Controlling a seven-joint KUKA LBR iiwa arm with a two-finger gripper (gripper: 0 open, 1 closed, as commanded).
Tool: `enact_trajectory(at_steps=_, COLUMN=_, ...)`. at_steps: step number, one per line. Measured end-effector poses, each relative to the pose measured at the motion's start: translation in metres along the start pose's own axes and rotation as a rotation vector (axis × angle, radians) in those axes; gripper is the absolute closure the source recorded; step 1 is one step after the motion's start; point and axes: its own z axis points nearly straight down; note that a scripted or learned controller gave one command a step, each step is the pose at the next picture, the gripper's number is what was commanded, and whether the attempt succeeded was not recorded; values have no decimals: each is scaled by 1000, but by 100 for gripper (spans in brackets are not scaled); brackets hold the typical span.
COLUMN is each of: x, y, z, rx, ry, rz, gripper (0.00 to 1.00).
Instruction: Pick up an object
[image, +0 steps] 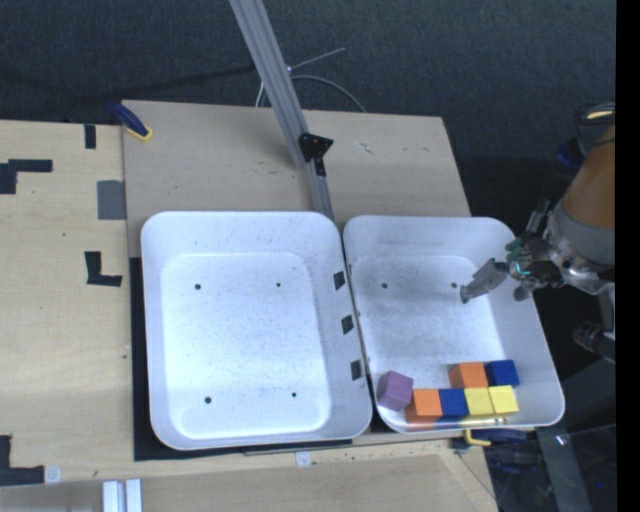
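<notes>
Blocks (462, 392) clustered in the right bin's (520, 330) near corner, left bin (160, 300) alongside.

Coloured blocks (462, 392) — clustered, right bin's (520, 330) near edge.

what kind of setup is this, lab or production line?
Most likely a robotics lab bench for grasping trials: two shallow white bins side by side on a plywood bench, small coloured foam-like blocks clustered in the right bin's near corner, and a gripper reaching in from the right.
</notes>
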Motion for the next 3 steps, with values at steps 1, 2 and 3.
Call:
enact_trajectory(at_steps=1, x=35, y=16, z=79, rx=7, ry=2, rz=-2, gripper=0)
enact_trajectory(at_steps=2, x=38, y=14, z=133, rx=3, ry=-1, rz=1, gripper=0)
enact_trajectory(at_steps=3, x=79, y=2, z=130, rx=3, ry=1, rz=-2, gripper=0)
